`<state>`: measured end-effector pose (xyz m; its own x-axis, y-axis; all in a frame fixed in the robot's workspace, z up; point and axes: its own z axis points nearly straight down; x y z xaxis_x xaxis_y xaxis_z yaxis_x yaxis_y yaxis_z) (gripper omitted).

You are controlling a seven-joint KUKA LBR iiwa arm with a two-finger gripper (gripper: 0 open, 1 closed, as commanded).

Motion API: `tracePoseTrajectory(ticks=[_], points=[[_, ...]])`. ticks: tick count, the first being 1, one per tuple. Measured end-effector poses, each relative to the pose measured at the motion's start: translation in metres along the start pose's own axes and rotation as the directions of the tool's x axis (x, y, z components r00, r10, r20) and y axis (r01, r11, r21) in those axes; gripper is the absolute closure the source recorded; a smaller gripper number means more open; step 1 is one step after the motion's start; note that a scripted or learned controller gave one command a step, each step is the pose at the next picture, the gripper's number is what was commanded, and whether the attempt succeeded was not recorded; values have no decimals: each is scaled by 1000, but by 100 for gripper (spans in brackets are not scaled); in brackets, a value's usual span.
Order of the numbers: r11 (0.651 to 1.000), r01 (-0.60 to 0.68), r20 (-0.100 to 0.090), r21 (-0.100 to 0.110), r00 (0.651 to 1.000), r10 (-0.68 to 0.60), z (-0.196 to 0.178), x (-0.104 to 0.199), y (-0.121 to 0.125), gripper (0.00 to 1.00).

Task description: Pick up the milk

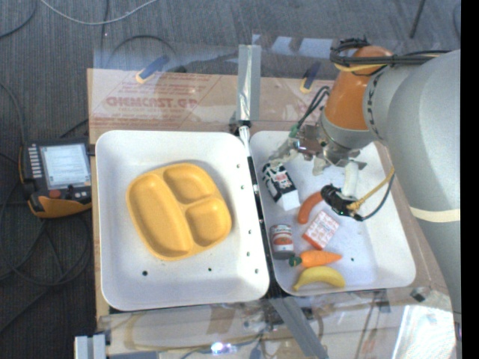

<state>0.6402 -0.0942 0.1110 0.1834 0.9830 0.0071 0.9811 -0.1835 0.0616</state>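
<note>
Camera view: jaws sit over the back part of the right bin [404,275], under the orange wrist band [350,105]. The wrist hardware and cabling clutter that spot, so I cannot tell whether they are spread or pressed together. Nothing is visibly pinched in them.

- Milk [278,180]: small black-and-white carton lying near the right bin's left wall, just left of and below the jaws and apart from them. It looks tipped on its side and turned at an angle to the wall.
- Handling, my judgement: a light toy-sized carton, fairly stiff across the flat faces, with a smooth printed skin that could slip. Low risk of crushing it, more risk of it squirting out or pivoting.
- Grip: take it across the two long flat sides at mid-body, with the jaws turned to match its angle. Avoid the corners and the gabled end.
- Neighbours: a red-orange sausage-shaped piece [309,206] lies just to its right, and a small can [281,239] is a little way in front. The bin wall on its left is tight, so that side's clearance is the worry.
- Further out: red-and-white box [322,230], carrot [318,259] and banana [319,278] toward the front of the bin, all away from the carton.
- Left bin [112,275] holds a yellow divided plate [179,209], not relevant here.
- Both bins sit on the tabletop [150,103].
</note>
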Motion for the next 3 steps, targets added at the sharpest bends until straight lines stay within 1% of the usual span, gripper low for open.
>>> tracePoseTrajectory(ticks=[1,2,3], points=[[998,-67,0,16,998,67,1,2,6,0],[940,-342,0,11,940,342,1,1,-5,0],[939,-343,-1,0,939,343,-11,1,-2,100]])
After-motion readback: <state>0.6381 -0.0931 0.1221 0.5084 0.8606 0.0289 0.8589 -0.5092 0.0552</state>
